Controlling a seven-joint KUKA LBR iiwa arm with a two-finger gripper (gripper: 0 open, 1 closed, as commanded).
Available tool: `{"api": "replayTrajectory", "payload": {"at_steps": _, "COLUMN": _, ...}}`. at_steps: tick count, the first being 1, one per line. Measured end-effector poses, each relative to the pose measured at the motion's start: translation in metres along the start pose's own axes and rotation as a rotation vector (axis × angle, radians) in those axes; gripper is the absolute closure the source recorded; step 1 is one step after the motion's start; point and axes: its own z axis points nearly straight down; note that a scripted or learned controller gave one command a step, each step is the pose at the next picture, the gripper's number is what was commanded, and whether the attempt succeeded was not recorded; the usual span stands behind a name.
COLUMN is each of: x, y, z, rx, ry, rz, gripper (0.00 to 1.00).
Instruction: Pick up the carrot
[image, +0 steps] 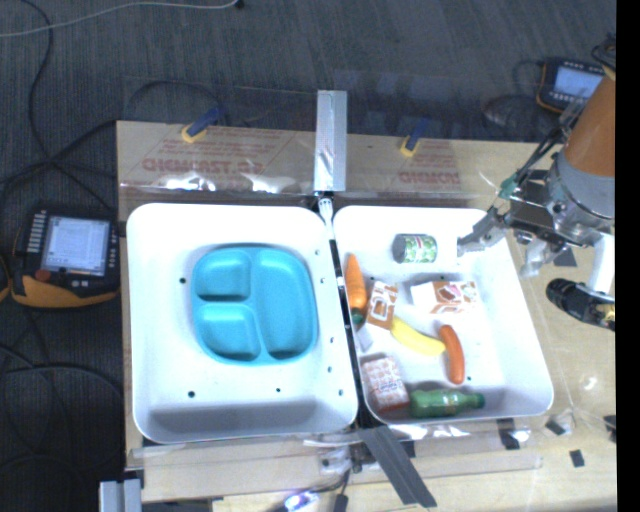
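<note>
Carrot (354, 283) lies in the right bin (530, 340), tight against its left wall beside the divider between bins, long axis running roughly top to bottom, green end toward the bottom. Just right of it sits a small snack packet (381, 303), touching or nearly so; banana (418, 339), sausage (453, 353), can (414, 248), carton (452, 294) and green bottle (445, 402) lie further right and lower. Left bin holds a blue tray (252, 303). Gripper (478, 238) hovers at the bin's upper right edge, near the can, well apart from the carrot; can't tell if it's spread or clamped, nothing visibly held. Carrot looks like a toy: probably light, rigid, smooth plastic, so likely slippery and prone to roll. Best grasp judged at mid-body across the narrow width, but the wall on one side and the packet on the other leave little finger room; a slight offset toward the upper orange end may be easier. Risk: finger hits the wall or nudges the packet.
</note>
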Motion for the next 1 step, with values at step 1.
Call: {"api": "replayTrajectory", "payload": {"at_steps": 1, "x": 0.0315, "y": -0.0061, "z": 0.1483, "rx": 0.004, "ry": 0.002, "rz": 0.036, "gripper": 0.0}}
